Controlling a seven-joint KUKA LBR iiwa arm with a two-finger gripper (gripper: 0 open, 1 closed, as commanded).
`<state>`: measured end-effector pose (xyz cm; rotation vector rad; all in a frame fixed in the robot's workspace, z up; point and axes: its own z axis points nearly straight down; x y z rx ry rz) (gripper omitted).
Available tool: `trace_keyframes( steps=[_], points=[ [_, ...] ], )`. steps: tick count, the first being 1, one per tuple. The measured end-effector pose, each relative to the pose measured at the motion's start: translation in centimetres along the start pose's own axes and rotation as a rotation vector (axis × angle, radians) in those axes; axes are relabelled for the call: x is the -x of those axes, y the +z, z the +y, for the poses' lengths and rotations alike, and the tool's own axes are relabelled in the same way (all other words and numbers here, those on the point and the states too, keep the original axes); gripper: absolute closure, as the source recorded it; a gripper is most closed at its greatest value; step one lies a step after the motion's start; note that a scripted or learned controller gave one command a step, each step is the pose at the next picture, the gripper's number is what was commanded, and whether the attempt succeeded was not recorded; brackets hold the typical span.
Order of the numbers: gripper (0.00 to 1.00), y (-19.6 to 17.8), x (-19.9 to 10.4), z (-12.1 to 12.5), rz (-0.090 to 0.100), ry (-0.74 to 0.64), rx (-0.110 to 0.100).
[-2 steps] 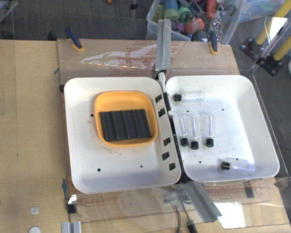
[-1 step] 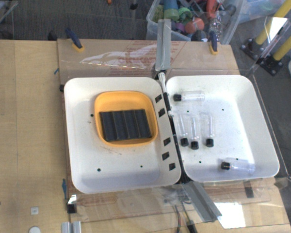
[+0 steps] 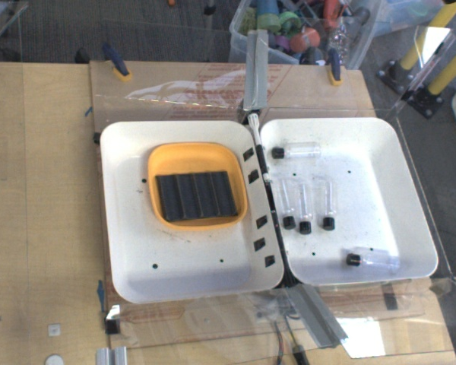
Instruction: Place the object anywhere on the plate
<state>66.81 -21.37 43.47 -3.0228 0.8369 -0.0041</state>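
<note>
An orange, rounded-square plate (image 3: 194, 152) sits in the left white bin (image 3: 175, 268), a little above its middle. A black ridged rectangular block (image 3: 196, 195) lies flat on the plate and covers most of its lower half. Several clear plastic tubes with black caps lie in the right white bin (image 3: 380, 173): one (image 3: 298, 151) near the top left, three side by side (image 3: 304, 207) near the middle, and one (image 3: 372, 259) at the lower right.
A raised seam with black clips (image 3: 258, 196) divides the two bins. Behind the bins stand a metal post (image 3: 255, 71) and a clear tub of coloured toys (image 3: 311, 14). Wooden bench surface (image 3: 38, 204) lies to the left.
</note>
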Motion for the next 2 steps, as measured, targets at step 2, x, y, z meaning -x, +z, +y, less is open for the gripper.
trace_keyframes(
  steps=[2],
  points=[
    [1.0, 0.04, -0.28, 0.46, -0.001, -0.346, 0.0]
  ],
)
